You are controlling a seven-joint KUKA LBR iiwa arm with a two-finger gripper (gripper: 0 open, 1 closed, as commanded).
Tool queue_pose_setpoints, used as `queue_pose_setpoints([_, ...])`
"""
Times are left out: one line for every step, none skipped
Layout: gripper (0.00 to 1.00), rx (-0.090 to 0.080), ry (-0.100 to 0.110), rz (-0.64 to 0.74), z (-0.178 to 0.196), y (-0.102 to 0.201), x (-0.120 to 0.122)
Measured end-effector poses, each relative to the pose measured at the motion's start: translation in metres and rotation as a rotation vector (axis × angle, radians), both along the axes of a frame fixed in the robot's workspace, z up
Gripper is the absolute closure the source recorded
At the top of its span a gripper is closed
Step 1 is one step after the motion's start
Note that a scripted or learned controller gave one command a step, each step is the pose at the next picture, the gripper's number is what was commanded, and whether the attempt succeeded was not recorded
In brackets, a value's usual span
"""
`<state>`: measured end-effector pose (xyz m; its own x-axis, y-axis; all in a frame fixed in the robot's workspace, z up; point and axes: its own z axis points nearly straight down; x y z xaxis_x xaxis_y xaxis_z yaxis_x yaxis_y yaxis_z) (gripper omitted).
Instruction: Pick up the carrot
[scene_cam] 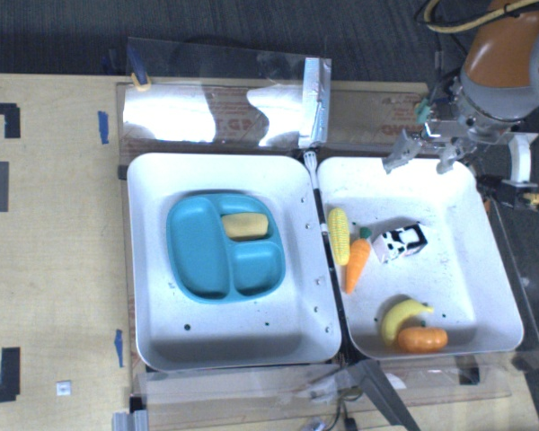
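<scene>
- Two bins; right bin (494, 268) front: banana (402, 315) touching orange fruit (421, 338).
- Mid, by left wall: carrot (356, 264), just beside corn (339, 234). Prob. light, stiff, smooth plastic; tapers, so grip across thick top end.
- Far rim: gripper (424, 156), fingers apart, nothing held.

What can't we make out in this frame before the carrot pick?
- Arm: cut off by the camera view's top and right edges.
- Black-and-white toy: too small and blurred to identify.
- Carrot: leafy end meets the toy; contact unclear.
- Orange item under the banana: too blurred to name.
</scene>
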<state>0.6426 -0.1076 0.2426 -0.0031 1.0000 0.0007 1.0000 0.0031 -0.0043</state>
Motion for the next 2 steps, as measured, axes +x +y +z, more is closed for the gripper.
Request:
queue_pose_setpoints([0.0,-0.002,-0.015,0.043,-0.117,0.014,-0.071])
queue_pose_setpoints([0.0,-0.002,-0.004,0.076,-0.154,-0.007,-0.14])
